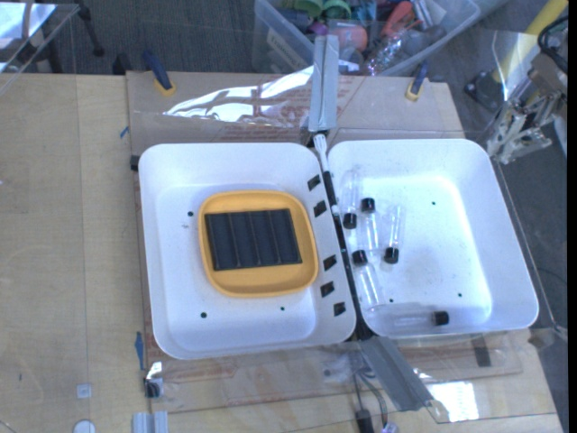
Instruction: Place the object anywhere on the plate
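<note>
A yellow plate (261, 283) with a dark ridged centre lies in the left bin (171, 323). Several clear plastic tubes with black caps lie in the right bin (469, 206). Most of them cluster near the divider, such as one tube (394, 228) and another (365, 282). A further tube (416, 317) rests along the bin's front wall. My gripper (516, 129) hangs beyond the right bin's far right corner, well away from the tubes and the plate, with nothing visible in it.
A clear tub (361, 12) of colourful toys stands behind the bins. A metal bar (325, 79) runs down to the divider between the bins. Black clips (325, 242) line the divider. Wooden bench top lies to the left.
</note>
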